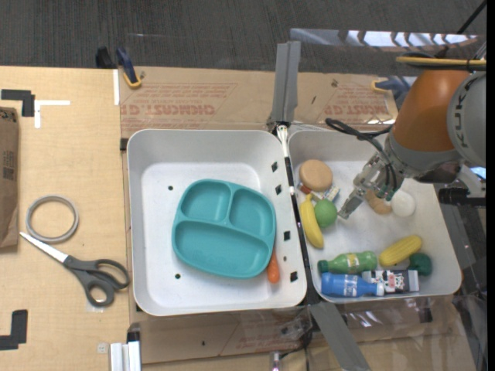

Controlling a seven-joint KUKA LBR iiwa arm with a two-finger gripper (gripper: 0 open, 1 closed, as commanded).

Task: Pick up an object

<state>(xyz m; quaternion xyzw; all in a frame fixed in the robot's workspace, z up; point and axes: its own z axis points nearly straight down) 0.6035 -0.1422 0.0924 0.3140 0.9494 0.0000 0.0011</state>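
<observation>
Overhead, the gripper (362, 194) hangs low in the right bin (442, 230), fingers (352, 205) apart and clamped on nothing, just beside a green ball (326, 213), a banana (311, 222) and a round bun (316, 175); crowding is the likely hazard, since closing fingers may nudge a neighbour or slip off a rounded toy. That bin also holds a green bottle (349, 263), blue bottle (363, 284) and corn cob (401, 249); the left bin (147, 230) holds a teal divided plate (224, 228) and a carrot (273, 269)
</observation>
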